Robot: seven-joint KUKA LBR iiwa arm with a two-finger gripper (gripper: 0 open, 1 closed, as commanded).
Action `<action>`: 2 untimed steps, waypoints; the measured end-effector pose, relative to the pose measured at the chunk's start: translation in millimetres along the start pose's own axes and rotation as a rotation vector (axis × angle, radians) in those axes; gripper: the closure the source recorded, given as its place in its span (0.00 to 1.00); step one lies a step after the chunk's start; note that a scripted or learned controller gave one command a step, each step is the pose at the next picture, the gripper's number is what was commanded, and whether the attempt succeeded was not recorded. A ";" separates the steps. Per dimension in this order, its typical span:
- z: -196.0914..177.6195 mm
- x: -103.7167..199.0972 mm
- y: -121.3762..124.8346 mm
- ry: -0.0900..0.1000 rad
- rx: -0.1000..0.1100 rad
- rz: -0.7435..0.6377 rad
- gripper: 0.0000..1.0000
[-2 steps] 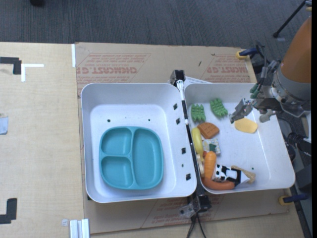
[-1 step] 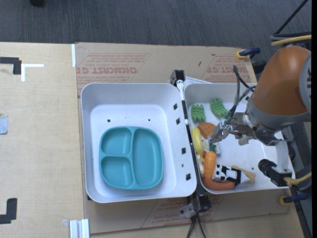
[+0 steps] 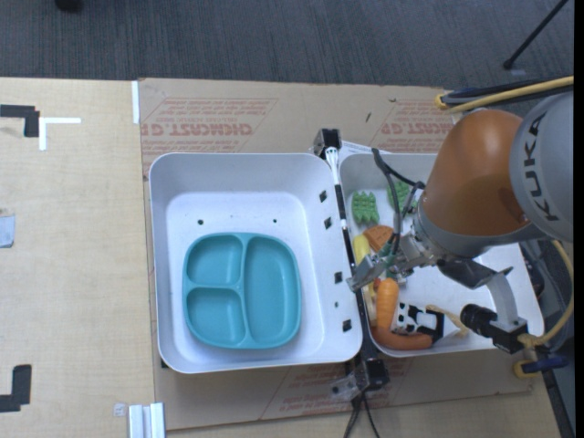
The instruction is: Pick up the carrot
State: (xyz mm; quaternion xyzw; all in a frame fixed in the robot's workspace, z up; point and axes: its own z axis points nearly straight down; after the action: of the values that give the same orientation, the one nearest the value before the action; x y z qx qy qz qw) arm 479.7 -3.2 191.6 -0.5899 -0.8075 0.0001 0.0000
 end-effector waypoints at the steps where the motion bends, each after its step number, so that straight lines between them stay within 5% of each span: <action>1: 0.0 -51.9 -17.6 -0.001 -0.001 0.264 0.00; 2: 101.3 -100.0 -34.5 0.002 0.004 0.395 0.00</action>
State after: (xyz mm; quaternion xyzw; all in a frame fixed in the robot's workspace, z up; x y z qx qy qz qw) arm 477.2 -109.0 90.4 -0.7370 -0.6759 0.0011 0.0017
